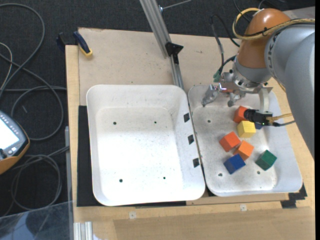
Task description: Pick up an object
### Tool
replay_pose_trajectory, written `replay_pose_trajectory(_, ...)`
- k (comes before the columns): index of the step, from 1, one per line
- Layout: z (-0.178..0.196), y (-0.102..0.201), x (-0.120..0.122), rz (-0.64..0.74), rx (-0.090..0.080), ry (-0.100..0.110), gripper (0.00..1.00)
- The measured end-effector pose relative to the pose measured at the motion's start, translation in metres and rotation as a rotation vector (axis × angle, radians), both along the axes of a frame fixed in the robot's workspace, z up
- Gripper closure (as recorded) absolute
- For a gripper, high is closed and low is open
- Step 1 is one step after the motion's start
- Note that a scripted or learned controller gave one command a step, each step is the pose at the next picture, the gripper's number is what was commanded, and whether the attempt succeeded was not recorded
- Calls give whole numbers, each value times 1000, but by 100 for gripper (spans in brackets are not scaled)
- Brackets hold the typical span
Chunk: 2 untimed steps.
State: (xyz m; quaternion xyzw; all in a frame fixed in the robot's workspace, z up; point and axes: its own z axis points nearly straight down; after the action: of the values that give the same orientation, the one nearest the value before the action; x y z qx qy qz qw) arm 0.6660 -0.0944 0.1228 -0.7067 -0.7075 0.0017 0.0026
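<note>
Several small blocks lie in the right bin [212,129]: an orange-red one [240,114] partly under the arm's cable fitting, a yellow one [246,129], an orange one [230,141], a smaller orange one [245,149], a blue one [234,164] and a green one [266,160]. My gripper [220,100] hangs over the bin's far left corner, up and left of the blocks. It is open, its two fingers spread apart with nothing between them.
The left bin [95,134] sits beside the right one, with black clips along the shared edge. A slanted metal rail [160,29] runs behind the bins. A blue-and-yellow tool [83,43] lies on the bench's far left corner.
</note>
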Motion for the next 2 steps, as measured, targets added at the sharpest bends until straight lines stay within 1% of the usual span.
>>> replay_pose_trajectory(1, -24, 1, 0, 0, -1, -2, 0)
replay_pose_trajectory(2, -11, 1, 2, 0, 0, -8, 100)
